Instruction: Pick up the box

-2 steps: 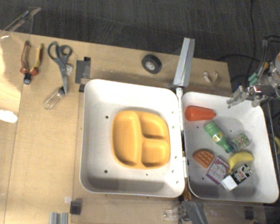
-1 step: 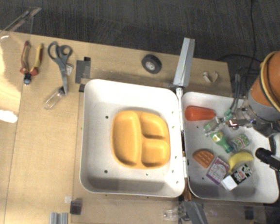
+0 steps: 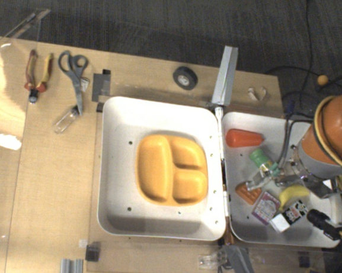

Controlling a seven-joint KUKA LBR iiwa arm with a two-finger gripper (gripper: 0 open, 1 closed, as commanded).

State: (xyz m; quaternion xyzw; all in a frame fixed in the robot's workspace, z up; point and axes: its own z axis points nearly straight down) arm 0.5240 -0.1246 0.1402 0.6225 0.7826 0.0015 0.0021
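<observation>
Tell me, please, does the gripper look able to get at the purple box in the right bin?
Probably yes: the purple box lies uncovered on top, with the gripper just above-left of it, though neighbouring items crowd it.

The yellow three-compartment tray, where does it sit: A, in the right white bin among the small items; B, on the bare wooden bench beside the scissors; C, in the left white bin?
C: the yellow three-compartment tray lies alone in the middle of the left white bin, apart from the clutter in the right white bin.
</observation>
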